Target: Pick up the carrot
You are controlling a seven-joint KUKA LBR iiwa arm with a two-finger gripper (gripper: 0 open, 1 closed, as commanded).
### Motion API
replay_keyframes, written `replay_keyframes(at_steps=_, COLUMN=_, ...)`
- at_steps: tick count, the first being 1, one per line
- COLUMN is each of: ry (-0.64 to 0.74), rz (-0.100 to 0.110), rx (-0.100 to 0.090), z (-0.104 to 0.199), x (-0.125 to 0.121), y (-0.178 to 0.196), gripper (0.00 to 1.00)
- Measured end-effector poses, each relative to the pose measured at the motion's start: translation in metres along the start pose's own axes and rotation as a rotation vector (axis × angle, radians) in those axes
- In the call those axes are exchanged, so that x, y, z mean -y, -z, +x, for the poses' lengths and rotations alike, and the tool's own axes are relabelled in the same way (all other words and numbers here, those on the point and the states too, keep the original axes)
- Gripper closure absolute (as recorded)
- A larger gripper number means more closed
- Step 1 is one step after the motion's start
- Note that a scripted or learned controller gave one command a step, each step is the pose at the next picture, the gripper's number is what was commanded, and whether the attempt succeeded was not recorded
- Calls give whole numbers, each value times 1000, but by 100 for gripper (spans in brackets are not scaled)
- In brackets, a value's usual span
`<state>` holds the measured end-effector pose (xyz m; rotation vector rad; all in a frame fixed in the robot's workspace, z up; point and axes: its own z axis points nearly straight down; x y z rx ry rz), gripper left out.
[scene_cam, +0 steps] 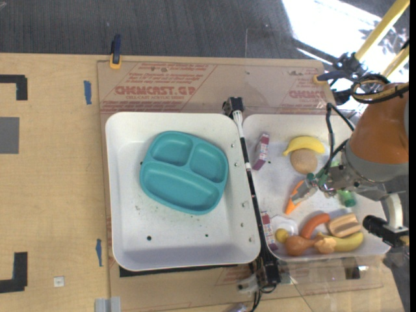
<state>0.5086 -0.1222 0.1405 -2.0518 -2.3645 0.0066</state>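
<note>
While beside pincer point(316, 182), carrot point(296, 197) diagonal, tip lower-left

- Arm point(383, 135): grey with an orange band above the wrist, entering from the right side and angled down and leftward.
- Gripper point(314, 183): low over the right bin, fingers pointing left.

At the right edge of the frame I see my arm point(383, 142): a rounded orange band above a grey wrist section. Black cables point(335, 132) loop along its left side. The pincer point(323, 182) is small, metallic grey, with a green patch just beside it.
</note>
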Motion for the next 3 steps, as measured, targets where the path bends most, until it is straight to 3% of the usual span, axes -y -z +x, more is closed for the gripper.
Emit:
replay_keyframes(at_steps=1, ry=-174, rz=-16, rx=4, z=20, x=-32, y=-51, gripper=0)
replay_keyframes(at_steps=2, ry=-179, rz=-25, rx=13, z=15, x=-33, y=-39, gripper=100)
replay_keyframes(at_steps=3, ry=-88, rz=-21, rx=3, z=87, x=-30, y=67, gripper=100)
